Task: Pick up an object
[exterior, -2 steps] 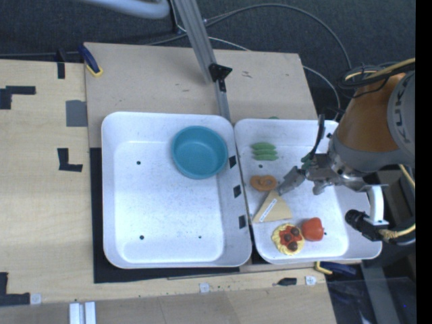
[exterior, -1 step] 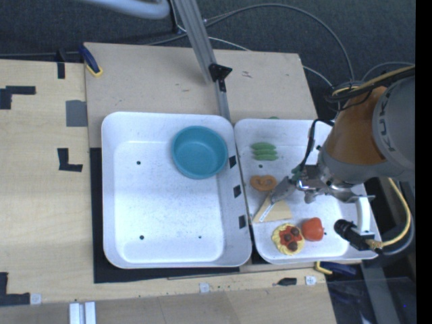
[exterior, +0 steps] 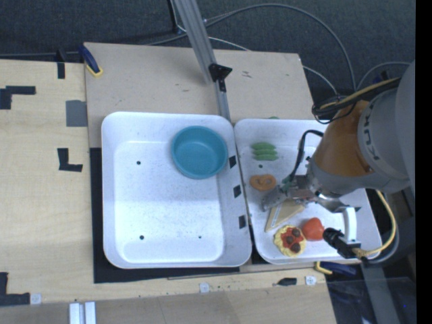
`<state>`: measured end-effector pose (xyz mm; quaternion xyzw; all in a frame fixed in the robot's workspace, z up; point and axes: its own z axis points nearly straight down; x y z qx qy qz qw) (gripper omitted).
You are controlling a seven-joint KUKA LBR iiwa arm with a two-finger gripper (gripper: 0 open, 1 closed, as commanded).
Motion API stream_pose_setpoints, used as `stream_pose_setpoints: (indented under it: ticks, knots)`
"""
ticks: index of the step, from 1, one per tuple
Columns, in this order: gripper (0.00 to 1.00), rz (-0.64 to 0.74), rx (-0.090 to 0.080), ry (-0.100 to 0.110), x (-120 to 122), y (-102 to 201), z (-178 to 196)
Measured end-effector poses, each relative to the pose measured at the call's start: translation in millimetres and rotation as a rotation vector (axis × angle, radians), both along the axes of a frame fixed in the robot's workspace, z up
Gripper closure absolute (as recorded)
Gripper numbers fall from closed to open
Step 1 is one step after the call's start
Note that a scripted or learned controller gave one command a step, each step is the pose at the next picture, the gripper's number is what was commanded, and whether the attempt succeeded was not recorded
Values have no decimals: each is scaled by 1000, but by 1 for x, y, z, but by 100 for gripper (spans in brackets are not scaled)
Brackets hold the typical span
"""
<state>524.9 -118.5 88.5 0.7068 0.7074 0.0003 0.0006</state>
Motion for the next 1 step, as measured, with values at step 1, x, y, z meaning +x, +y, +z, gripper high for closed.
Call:
stream_pose_setpoints:
  ticks: [1]
  knots:
    - [100,-1,-1,-2,0,-1,12]
